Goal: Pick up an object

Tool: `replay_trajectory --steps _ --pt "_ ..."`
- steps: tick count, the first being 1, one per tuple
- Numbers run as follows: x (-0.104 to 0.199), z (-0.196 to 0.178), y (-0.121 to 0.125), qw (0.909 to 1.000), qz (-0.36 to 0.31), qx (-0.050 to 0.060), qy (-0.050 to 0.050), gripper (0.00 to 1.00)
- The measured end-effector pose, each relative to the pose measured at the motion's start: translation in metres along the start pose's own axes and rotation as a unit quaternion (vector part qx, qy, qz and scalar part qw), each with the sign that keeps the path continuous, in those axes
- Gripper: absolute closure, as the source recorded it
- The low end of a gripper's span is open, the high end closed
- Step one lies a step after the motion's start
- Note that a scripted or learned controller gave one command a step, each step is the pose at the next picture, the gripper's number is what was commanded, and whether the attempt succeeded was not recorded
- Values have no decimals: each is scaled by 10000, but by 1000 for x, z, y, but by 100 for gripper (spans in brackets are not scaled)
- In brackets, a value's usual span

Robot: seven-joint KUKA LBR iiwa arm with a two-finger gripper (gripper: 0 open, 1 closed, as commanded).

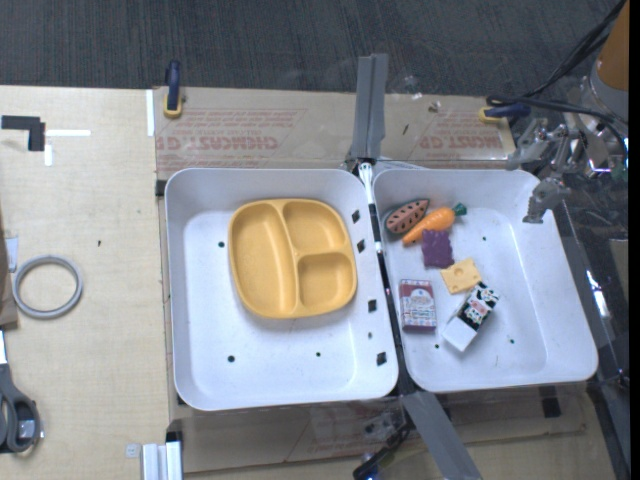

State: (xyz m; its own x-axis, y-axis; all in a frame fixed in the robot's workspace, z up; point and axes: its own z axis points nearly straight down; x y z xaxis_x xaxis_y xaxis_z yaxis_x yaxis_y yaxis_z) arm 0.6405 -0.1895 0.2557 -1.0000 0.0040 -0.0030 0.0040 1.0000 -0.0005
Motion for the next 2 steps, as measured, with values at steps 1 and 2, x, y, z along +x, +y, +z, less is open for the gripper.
replay_trajectory --steps 1,2 --pt "-10 121 -2 9760 2179 4 8 0" --pt "-4 163 38 9214 3887 7 5 0"
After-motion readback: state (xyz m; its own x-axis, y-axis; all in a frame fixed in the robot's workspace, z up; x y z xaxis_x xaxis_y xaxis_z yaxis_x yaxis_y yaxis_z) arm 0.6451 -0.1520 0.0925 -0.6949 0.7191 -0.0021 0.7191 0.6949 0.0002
